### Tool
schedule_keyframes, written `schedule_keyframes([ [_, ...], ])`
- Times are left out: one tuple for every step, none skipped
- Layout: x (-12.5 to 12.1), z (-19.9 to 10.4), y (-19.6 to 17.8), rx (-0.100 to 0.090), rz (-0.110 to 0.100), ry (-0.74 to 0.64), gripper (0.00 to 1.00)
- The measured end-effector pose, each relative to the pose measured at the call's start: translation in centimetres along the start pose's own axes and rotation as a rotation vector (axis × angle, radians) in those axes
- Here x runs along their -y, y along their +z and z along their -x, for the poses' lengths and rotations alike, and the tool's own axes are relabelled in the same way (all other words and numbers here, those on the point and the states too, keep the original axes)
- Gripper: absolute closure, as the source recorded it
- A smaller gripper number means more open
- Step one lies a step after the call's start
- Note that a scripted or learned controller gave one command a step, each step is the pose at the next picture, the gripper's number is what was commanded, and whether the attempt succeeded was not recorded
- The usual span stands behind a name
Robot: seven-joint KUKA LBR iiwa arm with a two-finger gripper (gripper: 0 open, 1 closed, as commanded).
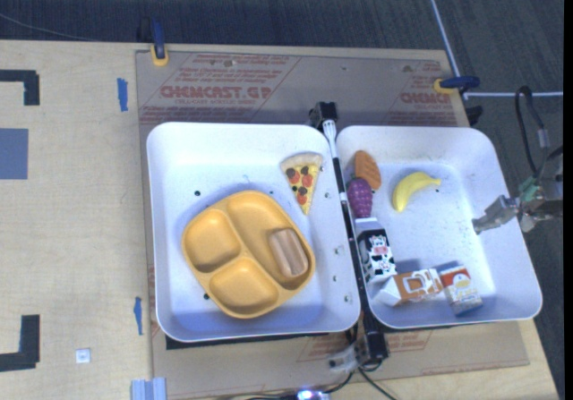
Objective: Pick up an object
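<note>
Claw (488, 217) sits at three o'clock on the right bin (501, 157), nothing visibly held; its opening I cannot tell.

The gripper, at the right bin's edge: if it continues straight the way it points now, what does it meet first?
Hard to be sure of depth, but the gripper points leftward, so probably the right bin floor, with the banana nearest ahead.

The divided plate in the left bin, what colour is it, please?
Yellow-orange divided plate, in the camera view.
</note>
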State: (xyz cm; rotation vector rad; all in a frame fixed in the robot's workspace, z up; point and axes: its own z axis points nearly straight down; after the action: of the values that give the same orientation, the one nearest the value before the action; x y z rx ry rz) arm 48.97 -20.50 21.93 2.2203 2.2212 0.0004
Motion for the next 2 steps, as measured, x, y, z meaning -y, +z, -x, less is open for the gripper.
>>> schedule_keyframes([
  [-3.49, -7.78, 11.95, 0.000, 0.001, 0.001, 0.00],
  [-3.54, -7.80, 10.97, 0.001, 0.003, 0.002, 1.00],
])
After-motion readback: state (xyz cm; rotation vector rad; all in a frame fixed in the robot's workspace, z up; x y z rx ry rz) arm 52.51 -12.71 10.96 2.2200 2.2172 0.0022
